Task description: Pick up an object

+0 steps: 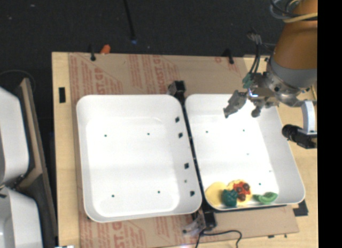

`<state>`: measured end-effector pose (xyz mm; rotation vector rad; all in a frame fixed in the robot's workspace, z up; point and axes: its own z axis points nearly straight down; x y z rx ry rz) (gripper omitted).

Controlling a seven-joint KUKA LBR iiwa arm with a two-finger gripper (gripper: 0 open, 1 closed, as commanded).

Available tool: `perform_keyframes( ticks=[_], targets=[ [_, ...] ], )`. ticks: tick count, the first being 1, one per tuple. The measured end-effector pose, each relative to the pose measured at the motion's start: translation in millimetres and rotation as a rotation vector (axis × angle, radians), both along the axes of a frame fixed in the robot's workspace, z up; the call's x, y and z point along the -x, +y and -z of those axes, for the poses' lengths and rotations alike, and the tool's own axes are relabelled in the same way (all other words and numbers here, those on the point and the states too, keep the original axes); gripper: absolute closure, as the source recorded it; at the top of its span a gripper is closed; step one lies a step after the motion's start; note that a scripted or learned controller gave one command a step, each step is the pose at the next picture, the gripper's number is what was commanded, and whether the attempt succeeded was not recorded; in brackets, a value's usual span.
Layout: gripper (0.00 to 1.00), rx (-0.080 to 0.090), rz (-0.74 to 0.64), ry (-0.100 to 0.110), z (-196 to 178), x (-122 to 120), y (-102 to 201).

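Note:
My gripper (243,108) hangs over the far part of the right bin (235,150), open, with nothing between its two dark fingers (233,106). At the bin's near edge lies a cluster of small objects: a pale yellow piece (215,192), a teal object (230,198), a red and dark object (241,187), and a green piece (265,197). The gripper is well away from that cluster, toward the bin's back.
The left bin (133,156) sits beside the right one, with a dark divider with clips (185,140) between them. Both rest on a cardboard sheet (123,76) on the bench. White equipment (13,134) stands at the far left.

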<state>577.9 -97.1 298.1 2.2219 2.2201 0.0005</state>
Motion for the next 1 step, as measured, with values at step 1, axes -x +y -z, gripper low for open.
perform_keyframes(
  ticks=[1],
  targets=[
    [0.0, 0.0, 0.003, 0.001, 19.0, 43.1, -24.2]
  ],
)
